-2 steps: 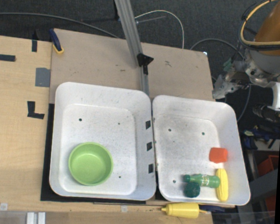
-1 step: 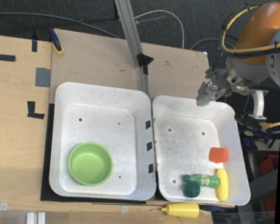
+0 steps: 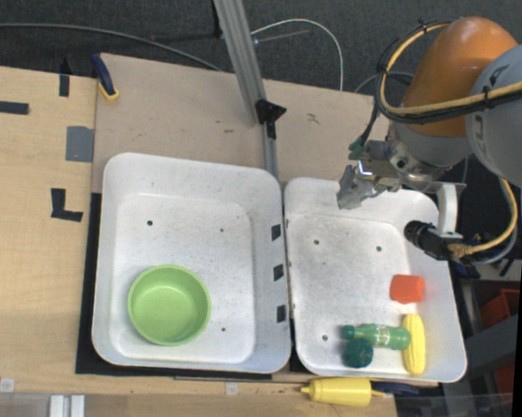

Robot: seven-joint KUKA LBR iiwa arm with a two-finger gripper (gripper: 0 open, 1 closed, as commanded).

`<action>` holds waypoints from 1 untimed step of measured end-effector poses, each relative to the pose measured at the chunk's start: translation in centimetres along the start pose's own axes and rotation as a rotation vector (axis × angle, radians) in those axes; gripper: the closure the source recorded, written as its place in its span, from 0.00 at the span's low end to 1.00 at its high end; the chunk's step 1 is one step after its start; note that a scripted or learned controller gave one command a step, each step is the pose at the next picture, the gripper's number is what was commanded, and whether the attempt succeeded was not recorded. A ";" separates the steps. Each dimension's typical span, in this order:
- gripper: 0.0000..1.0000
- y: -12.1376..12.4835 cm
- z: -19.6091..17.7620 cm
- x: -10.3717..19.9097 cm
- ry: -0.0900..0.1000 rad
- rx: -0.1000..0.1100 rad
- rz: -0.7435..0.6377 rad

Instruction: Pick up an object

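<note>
Camera view: I see the end effector (image 3: 353, 194) at upper centre-right of the frame, over the top rim of the right bin (image 3: 311, 252); I cannot tell how it stands, nor see anything in it. Lower right of that bin: orange block (image 3: 407, 289), yellow banana (image 3: 414, 342), green bottle (image 3: 375, 336) lying beside it. Left bin (image 3: 191, 189) holds a green bowl (image 3: 169, 305), lower left. Yellow bottle (image 3: 341, 391) lies on the surface (image 3: 23, 256) below the right bin.
</note>
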State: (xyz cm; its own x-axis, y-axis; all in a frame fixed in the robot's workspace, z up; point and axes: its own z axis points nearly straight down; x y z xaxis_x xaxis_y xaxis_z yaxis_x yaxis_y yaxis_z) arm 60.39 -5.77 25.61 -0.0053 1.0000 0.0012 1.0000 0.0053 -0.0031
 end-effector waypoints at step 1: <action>1.00 -1.2 -0.1 5.1 0.000 0.000 -0.001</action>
State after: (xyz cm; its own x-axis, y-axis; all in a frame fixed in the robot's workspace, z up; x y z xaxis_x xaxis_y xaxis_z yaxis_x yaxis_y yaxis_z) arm 59.18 -0.71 25.71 -0.0064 1.0000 0.0016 1.0000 0.0064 -0.0030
